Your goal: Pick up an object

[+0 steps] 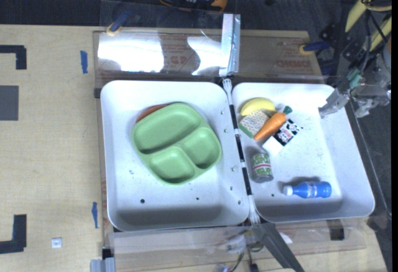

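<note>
We see the surface (43, 140) w/ two white bins. The left bin (118, 190), well left of the jaws, holds a green divided tray (177, 142), orange plate edge under it. The right bin (348, 190) sits just below-left of the jaws. The jaws (334, 103) hang at its upper right rim; we can't tell if wide or narrow, nothing visible between them. Objects for pickup, all left of the jaws & apart from them: blue bottle (308, 190) lying down, lowest; orange carrot (270, 127) tilted across a yellow item (257, 105); green can (262, 167) near the divider; small black-white card (286, 133) touching the carrot.
</note>
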